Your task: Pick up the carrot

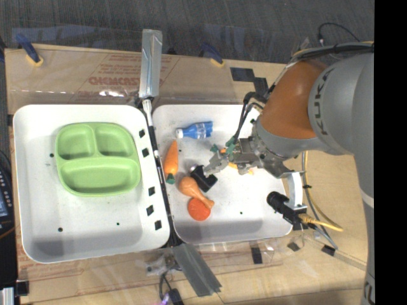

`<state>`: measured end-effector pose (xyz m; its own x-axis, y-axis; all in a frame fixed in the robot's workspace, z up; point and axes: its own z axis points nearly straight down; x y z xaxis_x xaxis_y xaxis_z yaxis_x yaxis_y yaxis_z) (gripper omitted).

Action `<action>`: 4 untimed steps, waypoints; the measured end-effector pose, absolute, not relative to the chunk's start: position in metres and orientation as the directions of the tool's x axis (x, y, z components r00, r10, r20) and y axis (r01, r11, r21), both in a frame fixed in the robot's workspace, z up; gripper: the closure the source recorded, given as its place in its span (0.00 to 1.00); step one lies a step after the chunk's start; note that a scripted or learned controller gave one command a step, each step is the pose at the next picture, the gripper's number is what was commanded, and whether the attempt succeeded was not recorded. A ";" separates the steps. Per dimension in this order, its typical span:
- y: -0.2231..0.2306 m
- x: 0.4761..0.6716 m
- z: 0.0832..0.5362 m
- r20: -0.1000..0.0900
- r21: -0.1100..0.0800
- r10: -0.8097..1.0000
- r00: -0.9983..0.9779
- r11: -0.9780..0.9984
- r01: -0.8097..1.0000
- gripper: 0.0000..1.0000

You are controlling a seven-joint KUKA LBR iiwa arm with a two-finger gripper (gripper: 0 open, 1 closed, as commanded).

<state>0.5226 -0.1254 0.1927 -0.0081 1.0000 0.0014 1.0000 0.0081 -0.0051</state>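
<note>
Carrot [171,160] sits in the right bin [254,230], hard against its left wall, lying roughly lengthwise with the green stub end pointing toward the near edge. Nothing is gripping it.

Gripper [202,176] hangs low over the middle of the right bin, just right of the carrot — close, but apart from it. The black fingertips sit right next to the orange pear-shaped toy [194,197], touching or almost touching its upper end; can't tell which from this angle. Can't tell how wide the fingers are set either, since the tips read as one dark block. No object visibly between them.

Other items in the right bin: a blue bottle [194,131] lying on its side near the far wall, above the carrot.

Left bin [38,234] holds a green divided tray [97,158], three compartments, flat on the floor.

Arm [318,107] comes in from the right, orange band over the bin's right edge — wrist angled down toward centre.
</note>
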 end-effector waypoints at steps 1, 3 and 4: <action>-0.120 0.492 0.281 -0.001 -0.001 0.971 0.239 -0.239 0.971 0.00; -0.037 0.528 0.191 -0.002 -0.004 0.805 0.593 -0.593 0.805 0.00; -0.045 0.476 0.191 0.001 -0.006 0.993 0.119 -0.119 0.993 0.00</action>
<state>0.4757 -0.0446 0.1906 0.1187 0.9929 0.0008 0.9929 -0.1187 -0.0060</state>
